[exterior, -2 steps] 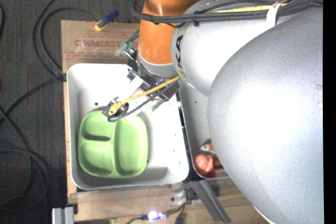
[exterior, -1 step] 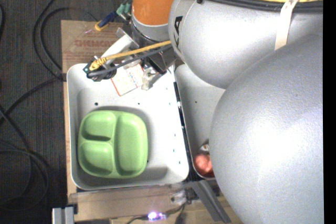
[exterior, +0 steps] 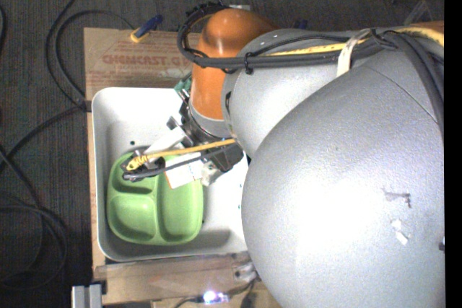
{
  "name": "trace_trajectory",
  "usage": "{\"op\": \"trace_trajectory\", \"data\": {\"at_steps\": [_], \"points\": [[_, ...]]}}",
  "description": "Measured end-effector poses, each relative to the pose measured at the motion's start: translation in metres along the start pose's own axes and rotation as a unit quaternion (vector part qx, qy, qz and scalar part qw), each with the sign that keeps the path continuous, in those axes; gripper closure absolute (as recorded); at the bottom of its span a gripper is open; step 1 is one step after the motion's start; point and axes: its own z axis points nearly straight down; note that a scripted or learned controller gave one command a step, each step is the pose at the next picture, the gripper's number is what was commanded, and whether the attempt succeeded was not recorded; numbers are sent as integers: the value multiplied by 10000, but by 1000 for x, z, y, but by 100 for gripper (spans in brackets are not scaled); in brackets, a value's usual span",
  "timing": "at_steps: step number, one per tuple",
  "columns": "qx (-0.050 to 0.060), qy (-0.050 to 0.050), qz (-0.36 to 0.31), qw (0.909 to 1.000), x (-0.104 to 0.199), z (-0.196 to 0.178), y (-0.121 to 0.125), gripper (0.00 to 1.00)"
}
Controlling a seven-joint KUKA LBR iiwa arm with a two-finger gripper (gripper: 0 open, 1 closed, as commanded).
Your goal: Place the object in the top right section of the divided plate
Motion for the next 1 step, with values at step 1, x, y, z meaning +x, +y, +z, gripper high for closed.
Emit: {"op": "trace_trajectory", "data": {"at_steps": [1], "points": [[-10, 0, -612, 9981, -60, 27, 62, 100]]}}
